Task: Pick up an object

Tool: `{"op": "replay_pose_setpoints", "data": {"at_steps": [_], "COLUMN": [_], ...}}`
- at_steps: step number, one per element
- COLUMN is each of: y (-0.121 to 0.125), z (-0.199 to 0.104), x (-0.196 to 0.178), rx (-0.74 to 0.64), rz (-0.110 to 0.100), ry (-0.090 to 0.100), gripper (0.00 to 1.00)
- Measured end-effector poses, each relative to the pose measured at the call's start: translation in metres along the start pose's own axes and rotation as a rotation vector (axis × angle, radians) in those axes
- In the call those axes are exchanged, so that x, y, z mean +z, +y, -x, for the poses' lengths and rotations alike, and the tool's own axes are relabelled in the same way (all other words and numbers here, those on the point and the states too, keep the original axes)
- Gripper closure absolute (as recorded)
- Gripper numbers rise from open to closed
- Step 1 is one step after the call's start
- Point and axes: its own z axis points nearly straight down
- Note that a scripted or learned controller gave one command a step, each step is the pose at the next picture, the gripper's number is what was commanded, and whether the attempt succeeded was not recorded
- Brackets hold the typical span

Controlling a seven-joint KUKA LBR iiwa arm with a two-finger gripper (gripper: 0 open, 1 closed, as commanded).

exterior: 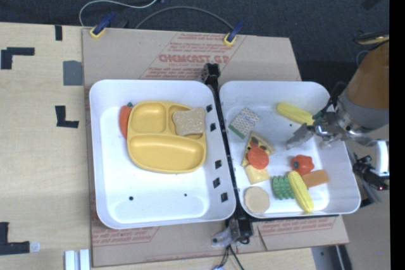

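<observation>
The gripper point(302, 134) sits low inside the right bin point(269, 90), reaching in from the right side with the grey arm point(370, 88) and its orange band behind it. Whether the tool is apart or together I cannot tell; it shows as a grey blur at this angle. Nothing is visibly clamped in it.

Nearest items: a yellow banana-like piece point(295, 113) lies just above and left of the tool, near the bin's back wall. Just below the tool is a red pepper point(302, 164), and touching that on the lower right, an orange block point(316, 178). A yellow corn cob point(300, 191) lies diagonally near the bin's front edge, with a green ridged piece point(281, 187) beside it on the left.

Further left in the same bin: a red tomato-like piece point(257, 157) resting on a pizza-like wedge point(261, 143), a pale yellow block point(255, 174) below them, a round tan disc point(257, 200) at the front, and a green-and-grey wrapped packet point(243, 121) up near the divider.

The left bin point(158, 208) holds a yellow sectioned plate point(166, 152) with a slice of toast point(189, 122) in its upper right compartment. An orange carrot point(124, 120) lies against the plate's left edge.

Both bins sit on a cardboard sheet point(190, 57) held by two clips at its back edge, on a wooden bench point(38, 155).
</observation>
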Motion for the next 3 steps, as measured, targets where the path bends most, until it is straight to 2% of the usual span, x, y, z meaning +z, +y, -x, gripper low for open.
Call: {"op": "replay_pose_setpoints", "data": {"at_steps": [1,2,3], "y": [-0.037,-0.034,0.002], "z": [-0.006,-0.006,-0.082], "x": [0.072,0.058,0.069], "rx": [-0.004,-0.006,-0.013], "rz": [0.001,0.006,0.011], "ry": [0.002,0.001,0.000], "gripper": [0.00,1.00,1.00]}}
